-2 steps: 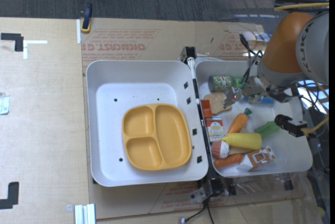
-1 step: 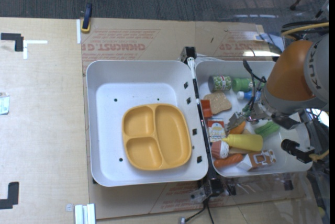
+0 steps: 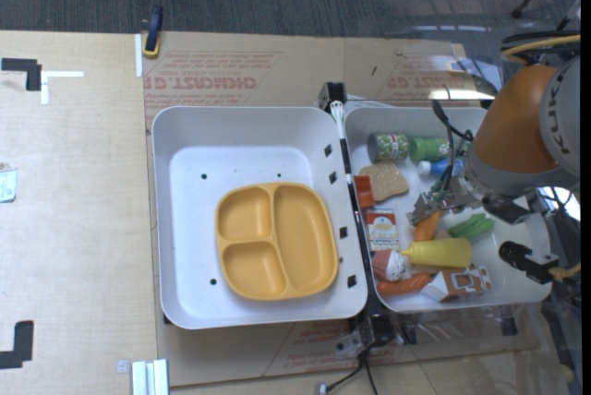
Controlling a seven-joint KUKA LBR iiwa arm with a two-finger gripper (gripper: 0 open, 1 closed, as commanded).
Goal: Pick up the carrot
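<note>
The carrot [image 3: 426,225] is a short orange piece lying in the right bin [image 3: 517,296], just above the yellow mustard bottle [image 3: 441,251]. My gripper [image 3: 440,200] hangs low over the bin, directly over the carrot's upper end and touching or nearly touching it. The grey wrist and orange band [image 3: 517,130] reach in from the right and hide part of the bin's right side. The carrot's lower half shows clearly; its top is partly covered by the gripper.
Crowded around the carrot are a bread slice [image 3: 383,181], a red packet [image 3: 381,227], a green can [image 3: 390,145], a green bottle [image 3: 428,148], a green vegetable [image 3: 471,225] and a small carton [image 3: 462,282]. The left bin [image 3: 175,199] holds a yellow divided plate [image 3: 275,239].
</note>
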